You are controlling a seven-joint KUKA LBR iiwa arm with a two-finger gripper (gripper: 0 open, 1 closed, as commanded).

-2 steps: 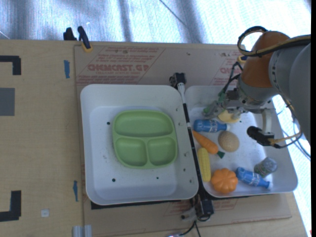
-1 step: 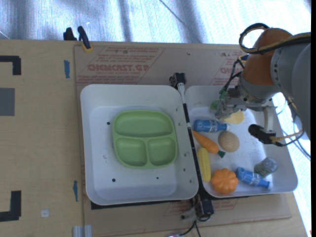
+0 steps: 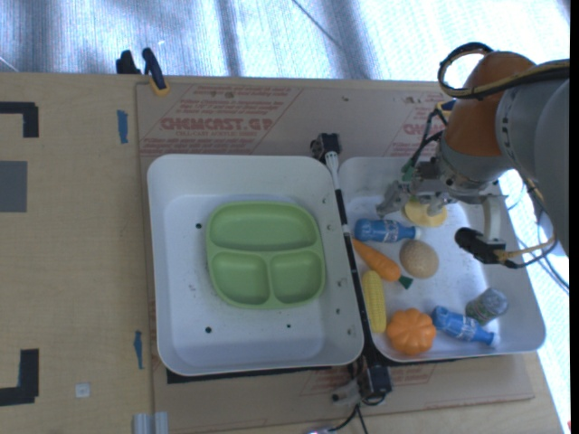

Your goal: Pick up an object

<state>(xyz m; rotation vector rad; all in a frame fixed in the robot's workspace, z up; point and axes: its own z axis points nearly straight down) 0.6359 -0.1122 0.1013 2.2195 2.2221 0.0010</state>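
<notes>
My tool (image 3: 425, 197) hangs right above the pale yellow object (image 3: 425, 212) in the right bin (image 3: 525, 333); finger state indeterminate, so I should centre, descend straight, avoiding the blue bottle (image 3: 385, 231) just below-left.

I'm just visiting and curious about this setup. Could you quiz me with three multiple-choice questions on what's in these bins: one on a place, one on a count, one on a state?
1. Where is the green divided plate?
A. left bin
B. right bin
C. on the cardboard

2. How many blue bottles are there?
A. one
B. two
C. four

3. How does the corn cob rest?
A. standing upright
B. lying flat
C. held in the air

Answers: 1 A, it fills the left bin's floor. 2 B, one by the divider, one near the pumpkin. 3 B, it lies on the bin floor.
</notes>
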